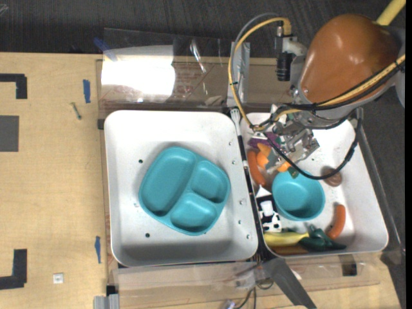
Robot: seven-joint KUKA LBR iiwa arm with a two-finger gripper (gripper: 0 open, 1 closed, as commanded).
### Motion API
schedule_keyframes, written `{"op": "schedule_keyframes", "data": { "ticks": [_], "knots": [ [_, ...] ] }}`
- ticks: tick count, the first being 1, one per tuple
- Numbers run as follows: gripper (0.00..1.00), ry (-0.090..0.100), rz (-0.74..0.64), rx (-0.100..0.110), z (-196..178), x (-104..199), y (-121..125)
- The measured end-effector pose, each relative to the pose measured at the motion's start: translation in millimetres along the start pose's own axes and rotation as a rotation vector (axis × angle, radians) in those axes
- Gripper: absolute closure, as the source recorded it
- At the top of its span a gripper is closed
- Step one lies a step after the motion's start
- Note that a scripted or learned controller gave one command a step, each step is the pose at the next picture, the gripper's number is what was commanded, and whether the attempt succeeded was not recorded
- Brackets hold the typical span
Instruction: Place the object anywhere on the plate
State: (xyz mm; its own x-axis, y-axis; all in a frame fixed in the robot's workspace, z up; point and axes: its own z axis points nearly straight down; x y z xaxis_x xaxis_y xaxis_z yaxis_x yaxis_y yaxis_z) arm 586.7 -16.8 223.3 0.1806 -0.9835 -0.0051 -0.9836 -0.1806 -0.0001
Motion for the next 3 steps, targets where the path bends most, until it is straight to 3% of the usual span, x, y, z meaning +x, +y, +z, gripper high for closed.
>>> {"op": "schedule_keyframes", "data": {
  "ticks": [1,2,3],
  "knots": [
    [1.0,0.002,-0.14,0.002,-34.0,-63.8,42.7],
    [1.0,0.0,-0.28,0.006,-51.6,-132.3,52.6],
    [1.0,-0.002,-0.382,-0.007,50.6,-157.8,8.8]
  ]
}}
